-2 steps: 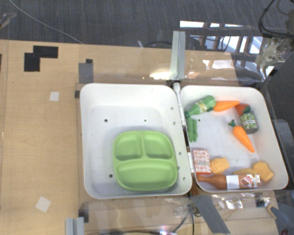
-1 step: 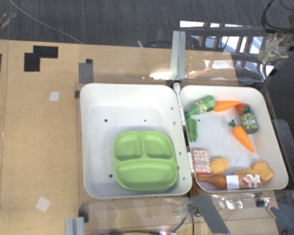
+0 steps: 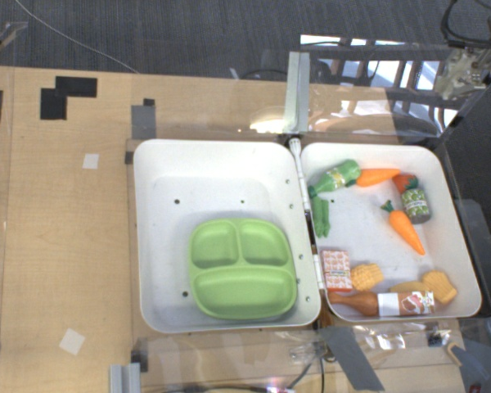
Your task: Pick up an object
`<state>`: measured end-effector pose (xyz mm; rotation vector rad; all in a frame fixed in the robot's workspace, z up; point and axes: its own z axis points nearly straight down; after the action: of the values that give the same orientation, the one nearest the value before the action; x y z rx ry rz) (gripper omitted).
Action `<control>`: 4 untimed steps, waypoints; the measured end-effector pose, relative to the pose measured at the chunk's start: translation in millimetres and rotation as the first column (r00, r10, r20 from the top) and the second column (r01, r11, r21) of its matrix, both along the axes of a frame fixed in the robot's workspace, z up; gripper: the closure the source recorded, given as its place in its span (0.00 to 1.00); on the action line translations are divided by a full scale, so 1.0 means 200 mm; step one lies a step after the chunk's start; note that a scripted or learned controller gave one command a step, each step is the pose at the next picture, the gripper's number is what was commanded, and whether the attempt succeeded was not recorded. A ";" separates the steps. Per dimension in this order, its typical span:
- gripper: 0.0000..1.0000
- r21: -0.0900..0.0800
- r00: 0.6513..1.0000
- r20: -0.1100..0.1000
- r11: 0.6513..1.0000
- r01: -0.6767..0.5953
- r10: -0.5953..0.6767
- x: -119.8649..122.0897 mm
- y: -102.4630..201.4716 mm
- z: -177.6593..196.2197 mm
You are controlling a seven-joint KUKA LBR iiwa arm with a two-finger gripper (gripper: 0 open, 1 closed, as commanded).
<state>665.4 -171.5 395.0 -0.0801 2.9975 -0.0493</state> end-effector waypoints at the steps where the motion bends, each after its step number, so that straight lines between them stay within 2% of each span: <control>1: 1.00 0.031 0.989 -0.142 0.998 0.049 -0.044 -0.21 0.13 -0.67; 2: 1.00 0.028 0.992 -0.121 0.999 0.045 -0.041 -0.18 0.13 -0.57; 4: 1.00 0.026 0.995 -0.097 0.999 0.040 -0.037 -0.16 0.14 -0.43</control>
<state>633.1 -143.5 308.2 -0.0223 3.0958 -0.0077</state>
